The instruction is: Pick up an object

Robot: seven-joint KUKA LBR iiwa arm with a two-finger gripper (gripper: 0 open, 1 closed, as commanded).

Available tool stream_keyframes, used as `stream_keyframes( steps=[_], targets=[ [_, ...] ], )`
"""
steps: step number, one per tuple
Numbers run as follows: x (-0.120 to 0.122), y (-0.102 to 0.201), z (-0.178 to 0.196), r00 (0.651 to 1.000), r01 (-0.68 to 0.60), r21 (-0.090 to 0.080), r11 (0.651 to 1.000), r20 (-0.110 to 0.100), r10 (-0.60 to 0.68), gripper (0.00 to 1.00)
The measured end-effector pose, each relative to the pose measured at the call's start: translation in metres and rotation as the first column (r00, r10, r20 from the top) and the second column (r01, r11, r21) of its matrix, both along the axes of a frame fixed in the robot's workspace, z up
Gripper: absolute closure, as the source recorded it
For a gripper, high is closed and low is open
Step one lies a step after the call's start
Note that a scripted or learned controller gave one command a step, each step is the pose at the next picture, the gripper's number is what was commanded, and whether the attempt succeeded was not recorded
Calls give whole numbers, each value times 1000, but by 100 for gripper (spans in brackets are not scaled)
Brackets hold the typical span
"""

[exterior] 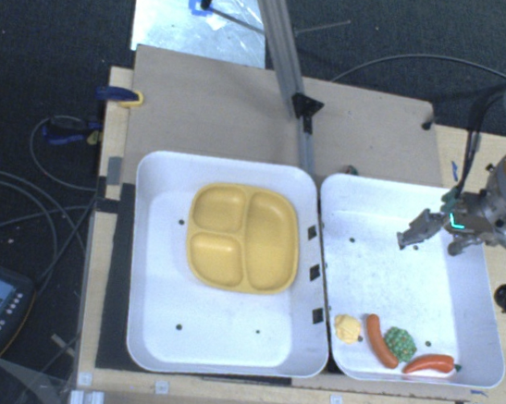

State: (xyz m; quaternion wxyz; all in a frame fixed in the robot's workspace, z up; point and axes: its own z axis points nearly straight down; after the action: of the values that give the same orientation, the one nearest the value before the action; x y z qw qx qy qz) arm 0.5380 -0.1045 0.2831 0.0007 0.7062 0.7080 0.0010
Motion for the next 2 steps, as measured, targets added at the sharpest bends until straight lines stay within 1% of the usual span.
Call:
stream_keyframes(
  steps=[1, 2],
  targets=[
    [3, 1, -42, 1000, 2, 0, 1000, -5, -2, 0],
    [12, 0, -89, 1000, 2, 0, 1000, -6, -2, 0]
  ],
)
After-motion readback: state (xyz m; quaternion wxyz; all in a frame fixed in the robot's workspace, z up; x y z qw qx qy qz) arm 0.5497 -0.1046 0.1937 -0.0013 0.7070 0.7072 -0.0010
